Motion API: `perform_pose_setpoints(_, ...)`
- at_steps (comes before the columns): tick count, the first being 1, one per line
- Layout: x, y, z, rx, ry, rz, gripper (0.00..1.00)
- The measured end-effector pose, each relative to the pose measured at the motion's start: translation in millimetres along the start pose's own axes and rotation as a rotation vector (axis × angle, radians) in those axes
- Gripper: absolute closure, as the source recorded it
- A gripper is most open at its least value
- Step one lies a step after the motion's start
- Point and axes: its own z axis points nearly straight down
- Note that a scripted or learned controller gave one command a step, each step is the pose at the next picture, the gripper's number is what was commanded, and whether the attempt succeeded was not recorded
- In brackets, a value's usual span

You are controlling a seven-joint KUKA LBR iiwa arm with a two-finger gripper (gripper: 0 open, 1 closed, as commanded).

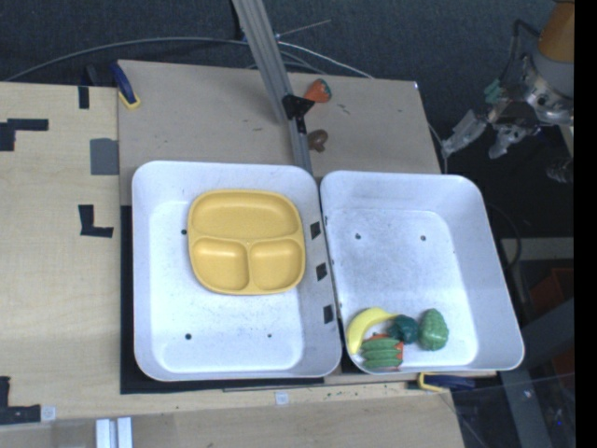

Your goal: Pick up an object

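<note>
Objects for picking: banana [366, 324], dark-green piece [405, 329], green vegetable [433, 329], striped piece [381, 351], clustered in right bin [410, 194], near corner. Claw [494, 131] well apart, upper right; grip state indeterminate. Nothing lifted; whole pick outstanding.

Orange-banded arm [558, 28], grey metal end effector [499, 124], dark cables.
</note>
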Motion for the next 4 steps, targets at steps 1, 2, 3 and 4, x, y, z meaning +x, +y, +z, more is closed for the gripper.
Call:
perform_pose_setpoints(1,-0.1,-0.1,0.0,0.001,0.0,0.0,0.0)
perform_pose_setpoints(2,1.1,0.4,65.0,0.007,0.002,0.001,0.0)
perform_pose_setpoints(3,0.8,-4.4,109.6,0.004,0.001,0.001,0.0)
perform_pose_setpoints(4,2.9,-12.1,156.1,0.005,0.001,0.0,0.0)
